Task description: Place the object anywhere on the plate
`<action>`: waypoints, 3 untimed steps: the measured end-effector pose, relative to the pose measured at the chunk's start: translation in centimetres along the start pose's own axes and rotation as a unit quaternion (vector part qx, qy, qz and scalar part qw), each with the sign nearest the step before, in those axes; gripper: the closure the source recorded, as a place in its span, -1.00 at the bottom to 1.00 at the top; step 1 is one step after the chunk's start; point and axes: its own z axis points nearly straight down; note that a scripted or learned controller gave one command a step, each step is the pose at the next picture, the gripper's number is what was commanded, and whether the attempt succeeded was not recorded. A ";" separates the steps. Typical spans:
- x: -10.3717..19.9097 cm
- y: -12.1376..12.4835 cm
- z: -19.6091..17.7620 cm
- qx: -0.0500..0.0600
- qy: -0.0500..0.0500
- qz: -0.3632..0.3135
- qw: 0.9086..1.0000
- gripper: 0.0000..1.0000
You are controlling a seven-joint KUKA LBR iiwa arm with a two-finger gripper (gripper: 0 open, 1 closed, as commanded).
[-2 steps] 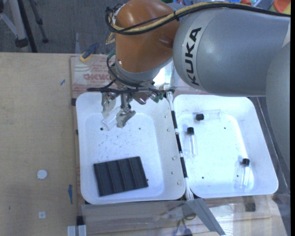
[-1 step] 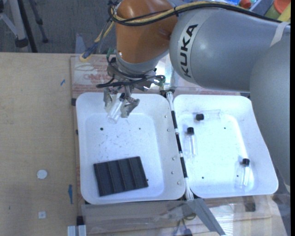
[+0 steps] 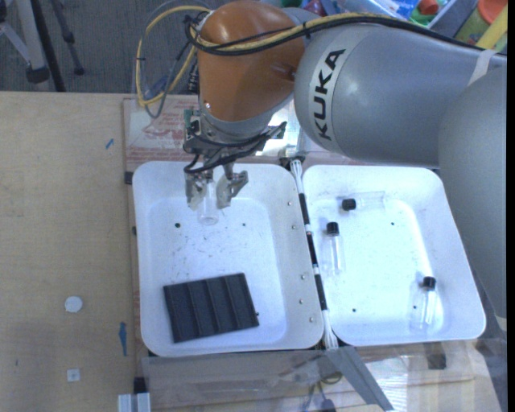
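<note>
One fixed overhead camera, slanting down, both bins

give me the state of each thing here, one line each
gripper: over the left bin's far end, fingers pointing down, a clear vial between them
held vial: upright, clear, between the fingers
ridged plate: lying flat at the left bin's near end, nothing on it
left bin: holds the plate
right bin: holds three vials
far vial: on its side, black cap on
middle vial: on its side, capped
near vial: on its side, capped

Tan wooden benchtop; grey floor beyond; colourful clutter top right.
</note>
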 end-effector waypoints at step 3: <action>-1.0 0.1 8.7 -0.002 0.000 -0.482 0.876 1.00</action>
